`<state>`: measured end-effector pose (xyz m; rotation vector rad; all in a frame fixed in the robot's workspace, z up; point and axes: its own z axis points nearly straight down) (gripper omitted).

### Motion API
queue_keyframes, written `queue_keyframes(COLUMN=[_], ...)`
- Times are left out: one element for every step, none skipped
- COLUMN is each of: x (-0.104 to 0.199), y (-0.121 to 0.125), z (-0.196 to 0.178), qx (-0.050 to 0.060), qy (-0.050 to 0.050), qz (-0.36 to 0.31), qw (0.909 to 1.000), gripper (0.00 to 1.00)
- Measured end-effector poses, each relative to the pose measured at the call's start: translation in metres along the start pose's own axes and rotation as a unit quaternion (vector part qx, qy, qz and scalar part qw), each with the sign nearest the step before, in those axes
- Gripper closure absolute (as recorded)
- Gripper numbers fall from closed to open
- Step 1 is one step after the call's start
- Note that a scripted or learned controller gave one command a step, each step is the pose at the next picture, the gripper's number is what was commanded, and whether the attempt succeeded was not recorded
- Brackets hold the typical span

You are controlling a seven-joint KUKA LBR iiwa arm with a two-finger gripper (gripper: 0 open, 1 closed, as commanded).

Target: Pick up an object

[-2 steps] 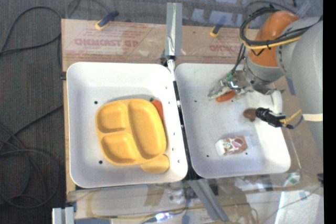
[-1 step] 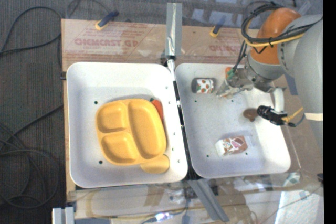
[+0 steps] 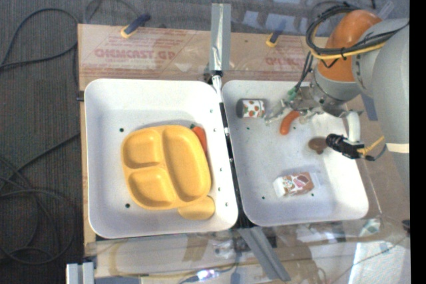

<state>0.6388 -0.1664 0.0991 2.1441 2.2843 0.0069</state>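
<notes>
End effector (image 3: 291, 105) is seen low in the right bin (image 3: 256, 199), at its back edge; finger state cannot be told. An orange-red sausage-shaped piece (image 3: 289, 122) lies just below it, a small red-patterned can (image 3: 252, 108) to its left. "CHEMCAST GP" is read on the board (image 3: 126, 55) behind the left bin (image 3: 106, 100)

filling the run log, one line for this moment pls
arm: over right white bin | gripper: above small orange sausage-shaped piece | hold: unconfirmed | left white bin: yellow divided plastic tray
</notes>
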Motion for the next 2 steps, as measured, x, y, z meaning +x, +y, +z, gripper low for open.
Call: queue_keyframes(x=[0.001,0.103], y=[0.0,0.016], z=[-0.009,-0.085], qx=[0.0,0.005], qy=[0.001,0.002], qz=[-0.001,-0.003], qw=[1.0,1.0], gripper=[1.0,1.0])
